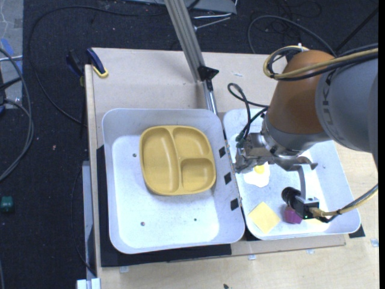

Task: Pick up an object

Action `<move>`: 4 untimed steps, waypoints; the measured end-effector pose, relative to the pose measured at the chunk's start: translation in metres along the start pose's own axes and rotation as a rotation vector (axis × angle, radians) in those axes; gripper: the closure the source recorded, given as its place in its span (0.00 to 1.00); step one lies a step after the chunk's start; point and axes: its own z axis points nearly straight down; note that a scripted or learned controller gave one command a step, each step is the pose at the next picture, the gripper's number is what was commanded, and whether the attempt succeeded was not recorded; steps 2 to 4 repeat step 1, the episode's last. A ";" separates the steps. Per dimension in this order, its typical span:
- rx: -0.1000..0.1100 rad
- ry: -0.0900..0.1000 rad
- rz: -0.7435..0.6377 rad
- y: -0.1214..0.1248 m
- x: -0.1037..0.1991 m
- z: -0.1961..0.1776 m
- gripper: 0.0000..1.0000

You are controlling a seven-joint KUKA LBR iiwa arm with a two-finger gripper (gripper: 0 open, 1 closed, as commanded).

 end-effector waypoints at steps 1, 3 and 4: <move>0.000 0.000 0.000 0.003 0.059 -0.011 1.00; 0.000 0.000 0.000 0.003 0.059 -0.011 1.00; 0.000 0.000 0.000 0.003 0.059 -0.011 1.00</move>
